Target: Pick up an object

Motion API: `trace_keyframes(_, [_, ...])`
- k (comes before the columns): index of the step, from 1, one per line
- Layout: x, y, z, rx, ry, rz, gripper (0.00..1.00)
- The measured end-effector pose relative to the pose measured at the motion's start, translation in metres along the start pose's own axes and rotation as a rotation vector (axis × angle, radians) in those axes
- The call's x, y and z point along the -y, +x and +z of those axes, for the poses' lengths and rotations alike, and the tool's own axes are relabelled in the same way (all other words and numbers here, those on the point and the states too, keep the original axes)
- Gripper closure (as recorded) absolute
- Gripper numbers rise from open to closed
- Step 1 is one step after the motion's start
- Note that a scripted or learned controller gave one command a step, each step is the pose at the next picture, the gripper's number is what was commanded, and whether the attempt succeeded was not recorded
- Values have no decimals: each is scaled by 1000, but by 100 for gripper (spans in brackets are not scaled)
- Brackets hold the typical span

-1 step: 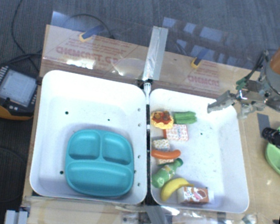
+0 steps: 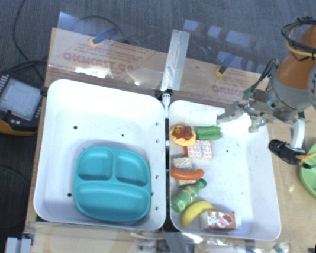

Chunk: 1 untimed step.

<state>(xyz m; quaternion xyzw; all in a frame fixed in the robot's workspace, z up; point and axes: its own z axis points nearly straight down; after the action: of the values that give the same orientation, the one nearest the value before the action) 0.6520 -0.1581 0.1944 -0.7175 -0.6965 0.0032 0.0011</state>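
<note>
Robot jaws [image 2: 244, 115], spread open and holding nothing, hover at the right bin's [image 2: 267, 189] twelve o'clock rim, seemingly poised above the green pepper [image 2: 209, 132] at seven o'clock.

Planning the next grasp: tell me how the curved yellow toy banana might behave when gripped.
The curved yellow toy banana looks smooth, so it may slip. Its curve could make it pivot. It touches the green toy bottle and small brown carton, probably crowding fingers.
</note>
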Motion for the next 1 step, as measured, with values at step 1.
trace_keyframes(1, [-15,9,102,-1,-2,145,0])
